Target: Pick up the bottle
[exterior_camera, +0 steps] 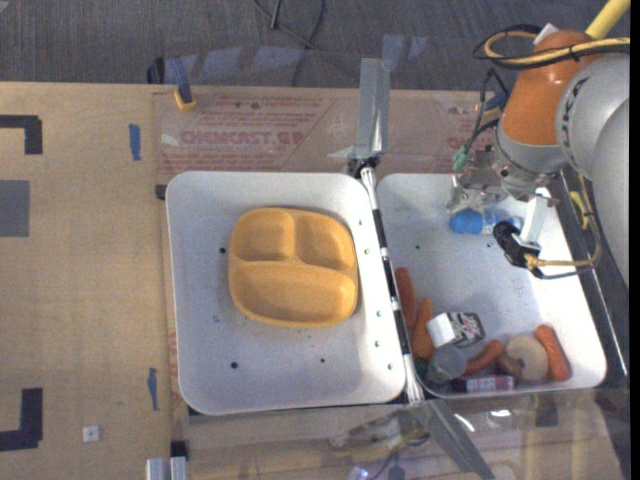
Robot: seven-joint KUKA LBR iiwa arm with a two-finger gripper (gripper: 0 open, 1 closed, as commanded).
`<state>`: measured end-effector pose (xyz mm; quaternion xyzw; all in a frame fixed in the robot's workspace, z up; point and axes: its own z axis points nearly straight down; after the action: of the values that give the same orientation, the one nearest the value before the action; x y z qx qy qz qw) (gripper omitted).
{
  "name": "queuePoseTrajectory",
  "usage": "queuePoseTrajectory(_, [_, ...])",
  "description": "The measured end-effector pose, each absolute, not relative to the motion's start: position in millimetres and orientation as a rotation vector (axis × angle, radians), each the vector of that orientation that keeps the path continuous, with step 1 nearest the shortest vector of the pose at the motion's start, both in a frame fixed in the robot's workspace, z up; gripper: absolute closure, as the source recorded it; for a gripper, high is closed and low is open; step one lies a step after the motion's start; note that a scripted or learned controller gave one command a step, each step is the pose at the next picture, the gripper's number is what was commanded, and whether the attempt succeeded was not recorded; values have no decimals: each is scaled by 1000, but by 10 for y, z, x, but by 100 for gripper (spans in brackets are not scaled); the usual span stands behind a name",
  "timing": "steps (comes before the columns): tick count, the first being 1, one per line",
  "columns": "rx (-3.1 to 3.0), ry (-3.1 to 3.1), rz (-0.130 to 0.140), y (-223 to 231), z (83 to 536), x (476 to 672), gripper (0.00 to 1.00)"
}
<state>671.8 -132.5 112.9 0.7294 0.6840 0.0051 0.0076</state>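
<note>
With the gripper (479, 198) low in the upper right of the frame, its grip hidden so we cannot tell its state, the blue bottle (465, 224) lying just below it in the right bin (445, 268) may squirt sideways from an off-centre squeeze.

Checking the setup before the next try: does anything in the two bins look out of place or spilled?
Nothing looks spilled or damaged. The yellow divided tray lies upside down in the left bin, slightly askew. The small items in the right bin are bunched at its near edge.
</note>
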Motion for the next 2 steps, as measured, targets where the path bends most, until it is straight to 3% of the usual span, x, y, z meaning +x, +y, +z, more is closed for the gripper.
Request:
queuePoseTrajectory(1, [2413, 2010, 1, -693, 2319, 6674, 100])
queuePoseTrajectory(2, [2711, 1596, -4, -454, 1842, 6258, 100])
